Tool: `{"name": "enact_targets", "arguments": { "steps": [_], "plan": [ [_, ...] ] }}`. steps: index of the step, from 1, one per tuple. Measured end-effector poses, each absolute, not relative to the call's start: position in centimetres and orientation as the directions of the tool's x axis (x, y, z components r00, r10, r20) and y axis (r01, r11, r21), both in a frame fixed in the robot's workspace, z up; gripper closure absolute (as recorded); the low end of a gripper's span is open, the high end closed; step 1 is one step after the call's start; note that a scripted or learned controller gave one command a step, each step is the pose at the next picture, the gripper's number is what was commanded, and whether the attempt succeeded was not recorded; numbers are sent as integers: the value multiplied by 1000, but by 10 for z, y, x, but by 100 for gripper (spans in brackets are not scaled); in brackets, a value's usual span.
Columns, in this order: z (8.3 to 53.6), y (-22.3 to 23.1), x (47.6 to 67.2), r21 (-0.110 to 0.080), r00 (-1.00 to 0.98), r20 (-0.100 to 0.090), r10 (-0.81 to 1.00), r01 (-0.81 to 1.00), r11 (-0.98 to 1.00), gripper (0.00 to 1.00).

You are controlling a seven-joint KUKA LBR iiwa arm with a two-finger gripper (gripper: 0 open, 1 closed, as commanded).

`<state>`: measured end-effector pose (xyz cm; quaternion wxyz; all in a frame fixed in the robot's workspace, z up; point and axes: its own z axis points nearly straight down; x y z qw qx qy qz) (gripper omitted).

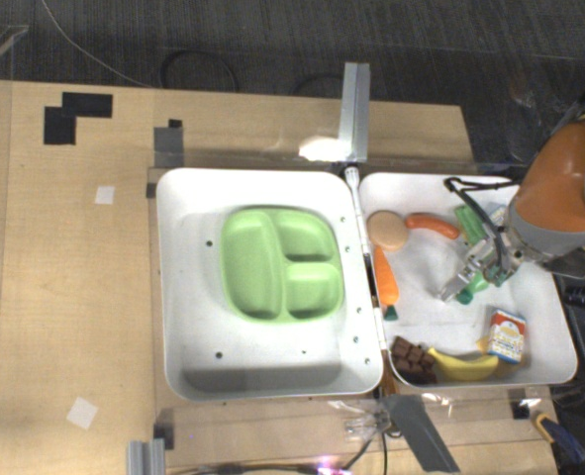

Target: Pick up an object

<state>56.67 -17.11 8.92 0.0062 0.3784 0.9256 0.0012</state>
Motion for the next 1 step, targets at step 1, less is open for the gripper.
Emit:
{"name": "enact_targets", "arguments": {
  "steps": [1],
  "plan": [
    [104,-171,571,14,-718,-26,696,695,718,100]
  ]
}}
